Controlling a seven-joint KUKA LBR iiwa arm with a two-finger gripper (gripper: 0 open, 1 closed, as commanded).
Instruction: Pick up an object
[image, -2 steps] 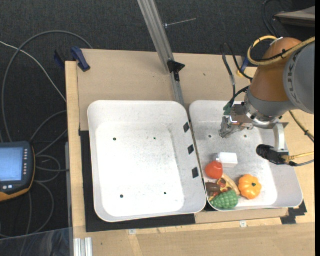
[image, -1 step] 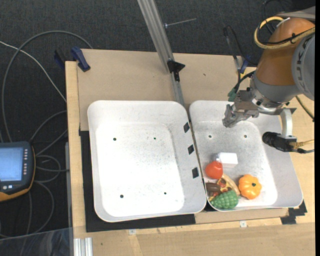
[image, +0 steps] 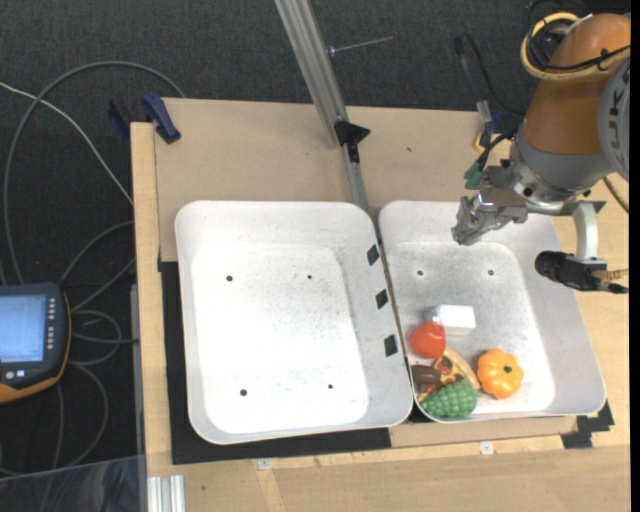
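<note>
Bench: one, tan board top, seen from above at a slant. Bins: two, shallow and white, side by side, their inner rims touching along a line marked by three small black tabs.

Left bin: speckled floor, four small dark dots on it, no objects lying in it.

Right bin: holds five objects, all clustered in the near corner by the dividing rim.
- One white block, farthest up of the cluster.
- One red round item, tomato-like, just beside and below the white block, touching or nearly touching it.
- One orange pepper-shaped item, on the right of the group, slightly apart from the rest.
- One green bumpy item, against the near rim.
- One brown and yellow item, between the red item and the green one; exact shape hard to make out.

Arm: one, grey with an orange band, enters from the right. Gripper: one, over the far part of the right bin, well apart from the cluster. It points down and toward the left. Whether it is spread or pinched cannot be told at this angle. Nothing is visibly between its tips.

Other: one metal pole slanting across the far bench, one blue clamp at the far left corner, one handheld pendant on the floor at left.
</note>
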